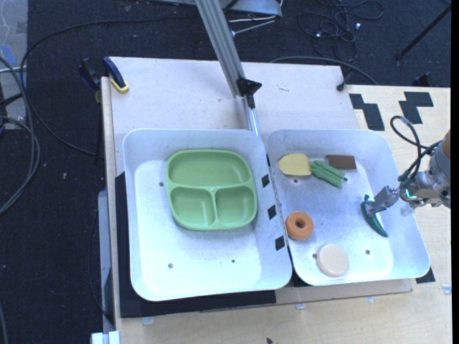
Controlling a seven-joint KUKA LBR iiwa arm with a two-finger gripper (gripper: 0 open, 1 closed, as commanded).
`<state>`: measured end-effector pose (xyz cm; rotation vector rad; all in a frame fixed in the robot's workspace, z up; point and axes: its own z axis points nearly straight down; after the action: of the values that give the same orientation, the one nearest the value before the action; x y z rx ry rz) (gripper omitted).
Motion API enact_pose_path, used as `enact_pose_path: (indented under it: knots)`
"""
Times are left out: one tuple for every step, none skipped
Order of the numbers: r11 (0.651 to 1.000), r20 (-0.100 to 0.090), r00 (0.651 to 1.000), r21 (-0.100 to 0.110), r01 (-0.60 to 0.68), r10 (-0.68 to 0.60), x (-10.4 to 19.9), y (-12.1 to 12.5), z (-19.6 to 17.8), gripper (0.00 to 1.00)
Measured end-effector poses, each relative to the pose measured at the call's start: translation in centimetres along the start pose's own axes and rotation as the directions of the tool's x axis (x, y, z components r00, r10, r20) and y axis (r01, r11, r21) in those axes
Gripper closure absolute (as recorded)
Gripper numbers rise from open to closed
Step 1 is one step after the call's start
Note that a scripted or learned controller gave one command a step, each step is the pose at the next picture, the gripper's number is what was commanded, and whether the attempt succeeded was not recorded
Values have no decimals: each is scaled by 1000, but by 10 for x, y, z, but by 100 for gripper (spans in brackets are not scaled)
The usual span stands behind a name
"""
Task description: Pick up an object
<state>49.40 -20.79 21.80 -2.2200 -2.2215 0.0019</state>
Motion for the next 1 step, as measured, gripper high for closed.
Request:
enact_pose_path:
  knots:
    - [1000,0,1000,-1,0,0,0,0,0,0]
